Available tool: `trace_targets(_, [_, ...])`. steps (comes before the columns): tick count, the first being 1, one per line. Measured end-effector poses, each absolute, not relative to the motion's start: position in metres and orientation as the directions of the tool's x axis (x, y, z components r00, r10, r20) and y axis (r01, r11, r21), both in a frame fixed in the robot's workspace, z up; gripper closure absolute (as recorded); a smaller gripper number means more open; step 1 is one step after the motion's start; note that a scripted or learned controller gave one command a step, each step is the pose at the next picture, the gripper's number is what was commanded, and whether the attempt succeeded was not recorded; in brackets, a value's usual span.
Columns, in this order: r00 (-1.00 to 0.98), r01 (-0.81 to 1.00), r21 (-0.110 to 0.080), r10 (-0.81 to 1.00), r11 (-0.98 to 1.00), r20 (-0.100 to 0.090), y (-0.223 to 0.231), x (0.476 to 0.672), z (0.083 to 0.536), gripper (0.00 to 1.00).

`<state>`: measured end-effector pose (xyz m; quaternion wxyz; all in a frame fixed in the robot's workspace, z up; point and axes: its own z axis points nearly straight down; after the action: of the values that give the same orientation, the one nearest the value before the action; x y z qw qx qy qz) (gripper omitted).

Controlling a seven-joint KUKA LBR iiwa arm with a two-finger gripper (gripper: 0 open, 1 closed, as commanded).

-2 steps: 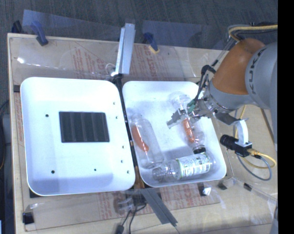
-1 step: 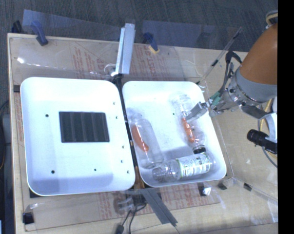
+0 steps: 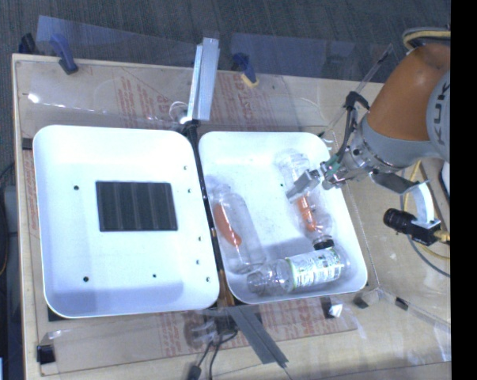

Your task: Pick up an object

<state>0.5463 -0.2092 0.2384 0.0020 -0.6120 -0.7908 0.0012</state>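
Clear plastic bottles lie in the right bin [image 3: 345,212], which serves as the landmark for this report. One bottle with an orange insert [image 3: 309,208] lies slanted toward the bin's arm-side wall. A second bottle with an orange insert [image 3: 232,228] lies along the bin's opposite wall, next to the left bin [image 3: 56,212]. A labelled bottle with a dark cap [image 3: 301,271] lies on its side across the bin's near end.

The gripper [image 3: 308,182] sits over the upper part of the bin, at the arm-side bottle's upper end. From above it reads as touching or just above that bottle; which of the two cannot be settled. How far the gripper stands open cannot be told, and nothing is seen held in it.

Judged step: descent onto the chosen object, grasp not yet made. The arm-side bottle is the likely target. The next move calls for seating around the bottle's body, closing, then a straight lift. Smooth round plastic may roll or slip aside under contact. The neighbouring bottles lie well apart from the gripper.
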Motion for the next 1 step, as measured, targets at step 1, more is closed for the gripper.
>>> trace_targets(1, [-0.357, 0.934, -0.004, 0.934, 0.357, 0.003, -0.2083, 0.5769, 0.1849, 0.0])
